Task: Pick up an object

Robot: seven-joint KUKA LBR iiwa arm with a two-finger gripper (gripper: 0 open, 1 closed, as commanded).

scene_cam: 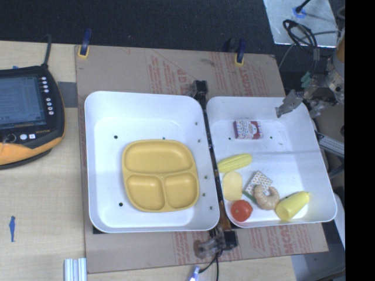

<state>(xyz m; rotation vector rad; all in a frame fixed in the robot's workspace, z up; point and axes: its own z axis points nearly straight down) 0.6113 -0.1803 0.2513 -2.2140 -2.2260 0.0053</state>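
Hovering at the far right corner of the right bin (321,157), the claw (291,105) sits just over that bin's upper rim, and whether it is open or closed cannot be told from this angle; nothing visible sits in it. Nearest to it, a little down and to its left, a small red and white packet (247,129) lies flat on the bin floor. Further below the claw, toward the near side of the same bin, the rest of the objects cluster: a corn cob (234,162) lying at a slant, a pale yellow block (232,185) just under it, and a red tomato (241,210) lower still, close to the near rim. Beside these, more directly under the claw, a checkered cracker (258,182) is touched by a tan pretzel-like piece (268,197), and a yellow lemon-shaped item (292,205) rests just right of that. Well to the claw's left, the left bin (96,157) holds a yellow divided tray (159,174) with three compartments. Far off to the left again, a control pendant (26,116) with a screen lies on the bench (41,215).
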